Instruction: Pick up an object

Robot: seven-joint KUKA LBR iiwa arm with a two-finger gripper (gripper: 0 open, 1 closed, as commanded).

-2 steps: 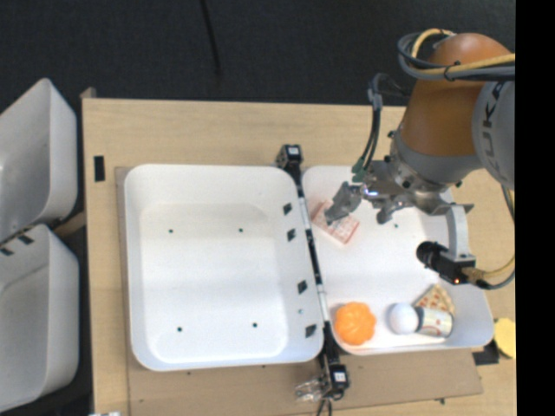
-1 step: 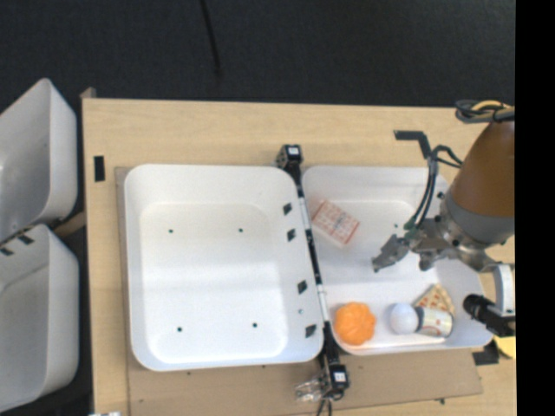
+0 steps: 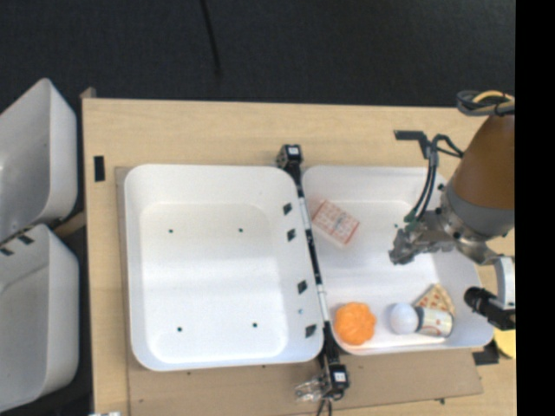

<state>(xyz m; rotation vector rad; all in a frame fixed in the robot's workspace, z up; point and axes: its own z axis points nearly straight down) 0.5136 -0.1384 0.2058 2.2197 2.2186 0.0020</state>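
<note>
Clutter along right bin (image 3: pixel 364 180) near wall.

Two white bins side by side on wooden bench (image 3: pixel 199 133). Left bin (image 3: pixel 208 263) bare white floor. Right bin (image 3: pixel 373 189) holds a pale pink patterned packet (image 3: pixel 335 222) near its upper left, an orange ball (image 3: pixel 355 322) at the bottom edge, a white ball (image 3: pixel 402 317) just beside it, and a small printed cup-like item (image 3: pixel 434 310) touching the white ball. Gripper (image 3: pixel 406 248) hangs over right bin's middle-right, nothing visibly held, apart from all objects.
</note>
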